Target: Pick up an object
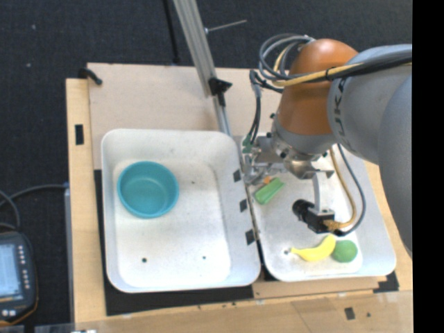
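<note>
My pincer (258, 172) hangs over the left edge of the right bin (371, 238), close to the wall it shares with the left bin (198, 245). From this slant its metal parts blur together, so I cannot tell whether it is apart or together.

Just beneath it, toward the near side, a green block (268, 190) lies tilted by the right bin's left edge. It is close against my pincer, but I cannot tell if the two touch, and nothing shows it clamped.

Along the right bin's near edge lies a yellow banana (313, 250). A green ball (345, 251) sits just beside the banana's right end, toward the near right corner.

In the left bin, a teal bowl (147, 189) stands upright near the left edge, well apart from my pincer.

My grey arm with its orange band (316, 89) covers the far part of the right bin.
</note>
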You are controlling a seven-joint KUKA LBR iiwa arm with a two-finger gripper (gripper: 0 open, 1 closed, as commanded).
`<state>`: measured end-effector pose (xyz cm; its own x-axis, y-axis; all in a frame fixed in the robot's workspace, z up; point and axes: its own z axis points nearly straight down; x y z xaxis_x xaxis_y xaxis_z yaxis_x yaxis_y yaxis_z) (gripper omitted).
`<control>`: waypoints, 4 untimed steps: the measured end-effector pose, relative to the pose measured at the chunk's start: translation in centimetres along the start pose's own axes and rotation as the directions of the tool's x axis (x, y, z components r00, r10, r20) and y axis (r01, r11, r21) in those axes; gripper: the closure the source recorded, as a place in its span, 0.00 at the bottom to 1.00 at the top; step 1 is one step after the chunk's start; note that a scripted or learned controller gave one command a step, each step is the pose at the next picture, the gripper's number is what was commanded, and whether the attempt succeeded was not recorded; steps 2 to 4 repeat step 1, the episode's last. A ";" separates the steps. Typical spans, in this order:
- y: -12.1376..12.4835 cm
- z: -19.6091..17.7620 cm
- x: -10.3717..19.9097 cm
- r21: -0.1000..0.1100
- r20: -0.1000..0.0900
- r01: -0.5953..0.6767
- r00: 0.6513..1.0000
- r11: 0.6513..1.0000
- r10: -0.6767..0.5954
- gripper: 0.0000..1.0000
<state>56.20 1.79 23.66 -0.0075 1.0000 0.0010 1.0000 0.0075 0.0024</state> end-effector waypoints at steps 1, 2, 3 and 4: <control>-0.9 0.8 5.3 0.002 0.000 0.000 1.000 1.000 0.000 1.00; -0.9 0.8 5.3 0.002 0.000 0.000 1.000 1.000 0.000 1.00; -0.9 0.8 5.3 0.002 0.000 0.000 1.000 1.000 0.000 1.00; -0.9 0.8 5.3 0.002 0.000 0.000 1.000 1.000 0.000 1.00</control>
